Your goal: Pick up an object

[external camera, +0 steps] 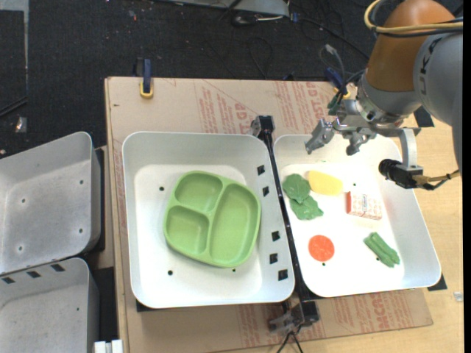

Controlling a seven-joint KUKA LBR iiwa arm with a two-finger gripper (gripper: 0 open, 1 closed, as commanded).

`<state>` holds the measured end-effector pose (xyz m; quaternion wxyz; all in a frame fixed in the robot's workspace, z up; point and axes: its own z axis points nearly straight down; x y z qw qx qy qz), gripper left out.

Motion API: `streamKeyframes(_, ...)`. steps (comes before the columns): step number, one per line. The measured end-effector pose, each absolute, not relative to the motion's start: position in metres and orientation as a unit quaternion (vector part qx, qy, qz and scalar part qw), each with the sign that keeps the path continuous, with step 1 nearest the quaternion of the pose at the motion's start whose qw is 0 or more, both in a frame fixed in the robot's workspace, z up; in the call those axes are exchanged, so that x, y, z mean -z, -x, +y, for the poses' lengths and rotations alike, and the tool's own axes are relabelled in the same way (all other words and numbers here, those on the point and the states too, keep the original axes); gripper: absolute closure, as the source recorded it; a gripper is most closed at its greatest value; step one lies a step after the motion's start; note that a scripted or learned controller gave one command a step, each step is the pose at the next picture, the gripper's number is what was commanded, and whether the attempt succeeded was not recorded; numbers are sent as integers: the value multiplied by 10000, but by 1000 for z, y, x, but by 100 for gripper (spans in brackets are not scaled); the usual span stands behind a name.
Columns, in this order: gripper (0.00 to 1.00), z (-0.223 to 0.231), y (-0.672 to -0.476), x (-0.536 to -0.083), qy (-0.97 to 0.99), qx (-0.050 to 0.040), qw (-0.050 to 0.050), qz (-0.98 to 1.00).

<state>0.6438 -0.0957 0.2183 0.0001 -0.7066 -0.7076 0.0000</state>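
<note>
Nothing's been picked up yet: the gripper point(335, 140) hangs spread and empty at the right bin's point(427, 267) upper edge, with the yellow piece point(326, 183) and green leafy piece point(300, 195) lying just below it, right of centre.

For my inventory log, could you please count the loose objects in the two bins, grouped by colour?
Green: 3, the divided tray in the left bin, a leafy piece and a small long piece in the right bin
Yellow: 1, a block
Orange-red: 1, a disc
Red and white: 1, a small box
Total: 6
</note>
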Motion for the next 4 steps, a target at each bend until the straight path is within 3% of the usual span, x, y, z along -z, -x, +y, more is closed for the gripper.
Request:
streamKeyframes(2, 0, -93, -629, -105, 7074, -14, 18, -7068)
streamKeyframes(3, 0, -92, -629, -92, 7075, -5, 4, -7067)
streamKeyframes(4, 100, -92, -631, -105, 7075, 13, -19, -7067)
